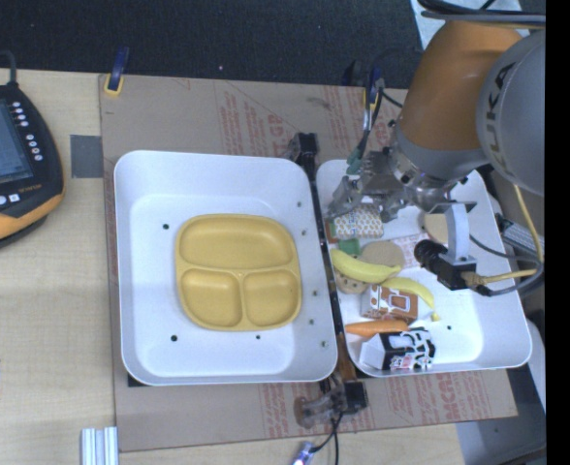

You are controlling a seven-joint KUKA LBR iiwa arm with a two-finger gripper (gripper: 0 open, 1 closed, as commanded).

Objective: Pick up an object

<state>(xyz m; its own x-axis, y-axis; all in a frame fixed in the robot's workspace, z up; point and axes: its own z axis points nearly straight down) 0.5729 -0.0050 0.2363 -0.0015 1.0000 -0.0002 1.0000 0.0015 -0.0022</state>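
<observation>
Yellow banana [372, 271] is seen in the right bin [498, 342], approx. mid-bin, w/ a speckled pale item [356, 226] just beyond it and a brown-white carton [390, 303] just nearer. The pincer [358, 194] is lowered at the bin's far-left corner, over the speckled item; its state can't be told. The banana is judged light, fairly firm, smooth-skinned, easily bruised; best taken across its mid-section. A yellow divided tray [238, 269] is held in the left bin [149, 260]. A pendant [9, 168] is left on the tabletop [43, 347].
</observation>
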